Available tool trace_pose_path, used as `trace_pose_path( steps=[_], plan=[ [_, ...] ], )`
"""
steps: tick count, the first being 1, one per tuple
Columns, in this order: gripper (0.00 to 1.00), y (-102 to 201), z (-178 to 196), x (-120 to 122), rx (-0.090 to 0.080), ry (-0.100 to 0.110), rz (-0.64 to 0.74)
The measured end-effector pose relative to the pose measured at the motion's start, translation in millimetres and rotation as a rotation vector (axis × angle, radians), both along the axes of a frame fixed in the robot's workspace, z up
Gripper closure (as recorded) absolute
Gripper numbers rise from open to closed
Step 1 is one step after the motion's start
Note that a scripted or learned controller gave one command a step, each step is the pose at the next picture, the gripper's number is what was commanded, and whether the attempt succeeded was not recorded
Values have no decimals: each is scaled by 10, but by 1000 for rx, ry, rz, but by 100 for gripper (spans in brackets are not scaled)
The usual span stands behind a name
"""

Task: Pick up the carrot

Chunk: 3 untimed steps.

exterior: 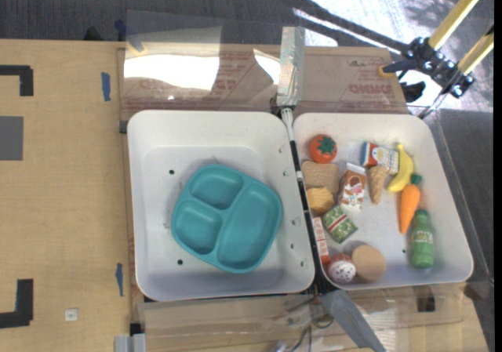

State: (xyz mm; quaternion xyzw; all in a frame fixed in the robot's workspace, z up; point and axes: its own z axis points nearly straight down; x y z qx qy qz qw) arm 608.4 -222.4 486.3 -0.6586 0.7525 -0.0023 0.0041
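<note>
So the carrot [409, 205] is lying flat in the right bin [463, 260], close to its right wall, green top pointing far and tip pointing near. It's packed in: the banana [402, 170] sits right at its leafy end and the green bottle [421, 239] is just beside its tip, maybe touching, hard to say. The rest of the toy food is crowded to its left, and the teal tray [227, 217] is over in the left bin. I'd say we're at the very start, approach not yet made. The next move needs a drop straight over the carrot's middle, straddling it across its width, clear of bottle and banana. Can't tell whether the fingers are released or clenched, same for the arm's pose
</note>
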Motion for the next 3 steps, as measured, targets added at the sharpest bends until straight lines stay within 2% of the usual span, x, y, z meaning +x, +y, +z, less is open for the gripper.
trace_pose_path(
  steps=[1, 2, 3],
  plan=[
    [100, 9, -13, 596, -1, 1, 302],
    [100, 63, -1, 588, -5, -1, 717],
    [100, 84, -3, 595, -8, -1, 1056]
  ],
)
